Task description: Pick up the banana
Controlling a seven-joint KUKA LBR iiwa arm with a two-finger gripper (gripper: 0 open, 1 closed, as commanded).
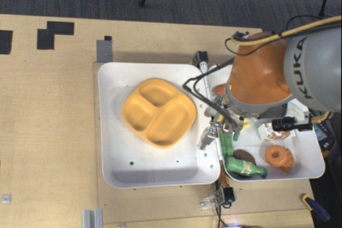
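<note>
1. Camera view: arm (288,69), grey with an orange band, comes in from the right and hangs over the right bin (312,171), covering most of its upper half.
2. Gripper (222,125) sits low at the seam between the 2 bins, over the right bin's left edge. The metal parts there are cluttered and partly under the wrist, so I cannot tell whether it is open or closed, or whether it has hold of anything.
3. Banana (245,124): just a small yellow sliver shows right beside the gripper, under the orange band's lower edge. The rest is hidden by the arm, and I am not sure it is the banana.
4. Left bin (115,168) holds 1 yellow-orange plate (160,112) with 3 compartments, lying flat near the bin's middle, well clear of the gripper.
5. Right bin, front part: green bottle (245,168) lies on its side along the front-left corner.
6. Brown item (245,155) is touching the bottle, just behind it.
7. Orange ring toy (279,157) sits to the right of the bottle, apart from it.
8. Green stick-like piece (226,141) runs from below the gripper down toward the bottle.
9. Black cable (195,83) loops from the arm over the left bin's right rim.
10. Both bins rest on a pale wooden bench (48,131).
</note>
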